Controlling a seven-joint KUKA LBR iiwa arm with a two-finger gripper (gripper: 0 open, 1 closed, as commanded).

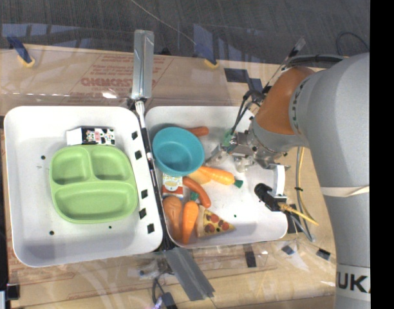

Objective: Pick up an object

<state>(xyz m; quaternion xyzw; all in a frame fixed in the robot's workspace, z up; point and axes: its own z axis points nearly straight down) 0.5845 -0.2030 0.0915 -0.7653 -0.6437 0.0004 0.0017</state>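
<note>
One toy carrot point(217, 176) lies near the tool point(239, 152); tool state cannot be told. Judged light, rigid, slick plastic: grip across its mid-body.

Toy food point(197, 201) heaped in right bin point(261, 221)

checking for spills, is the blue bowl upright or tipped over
Upright. The blue bowl sits in the right bin with its open mouth facing up, its rim and hollow inside visible. Nothing visible inside it.
</note>
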